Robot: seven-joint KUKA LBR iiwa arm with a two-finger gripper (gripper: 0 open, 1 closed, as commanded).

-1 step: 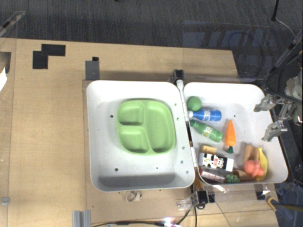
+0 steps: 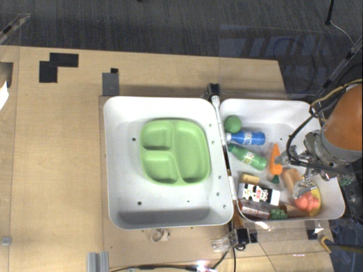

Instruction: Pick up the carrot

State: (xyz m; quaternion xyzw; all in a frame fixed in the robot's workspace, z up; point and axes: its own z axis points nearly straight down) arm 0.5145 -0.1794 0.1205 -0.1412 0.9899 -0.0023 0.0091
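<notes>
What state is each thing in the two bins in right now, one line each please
carrot: lying in the right bin, not gripped
blue bottle: on its side
green bottle: on its side
green ball: resting by the bin divider
green tray: flat in the left bin, compartments up
end effector: low over the right bin, beside the carrot
</notes>
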